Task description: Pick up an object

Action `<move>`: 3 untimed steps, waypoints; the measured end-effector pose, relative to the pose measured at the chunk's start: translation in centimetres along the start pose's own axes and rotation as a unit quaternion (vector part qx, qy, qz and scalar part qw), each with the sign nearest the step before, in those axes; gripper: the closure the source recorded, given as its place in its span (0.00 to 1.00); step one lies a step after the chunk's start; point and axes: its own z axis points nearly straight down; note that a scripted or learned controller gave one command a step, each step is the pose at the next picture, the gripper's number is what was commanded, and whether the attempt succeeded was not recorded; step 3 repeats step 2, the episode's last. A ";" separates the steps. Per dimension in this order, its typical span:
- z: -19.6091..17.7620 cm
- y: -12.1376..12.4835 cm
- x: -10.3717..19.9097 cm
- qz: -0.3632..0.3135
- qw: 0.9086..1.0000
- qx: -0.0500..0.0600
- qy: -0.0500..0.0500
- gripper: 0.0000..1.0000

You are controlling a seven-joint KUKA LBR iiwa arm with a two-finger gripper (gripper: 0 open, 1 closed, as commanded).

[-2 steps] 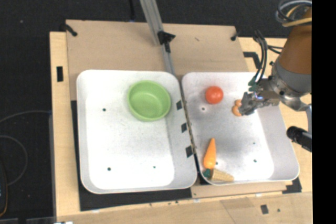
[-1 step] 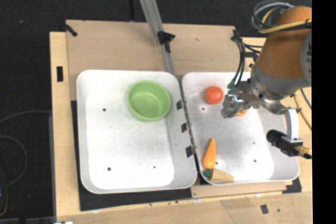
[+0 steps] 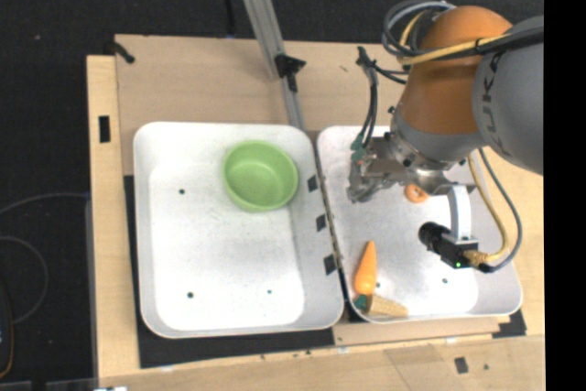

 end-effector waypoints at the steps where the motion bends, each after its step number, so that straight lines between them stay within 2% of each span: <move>1: -0.4 0.3 5.5 0.000 1.000 -0.001 0.001 1.00; 2: 1.1 0.3 9.5 0.001 1.000 0.001 0.000 1.00; 3: 1.1 0.3 9.5 0.001 1.000 0.001 0.000 1.00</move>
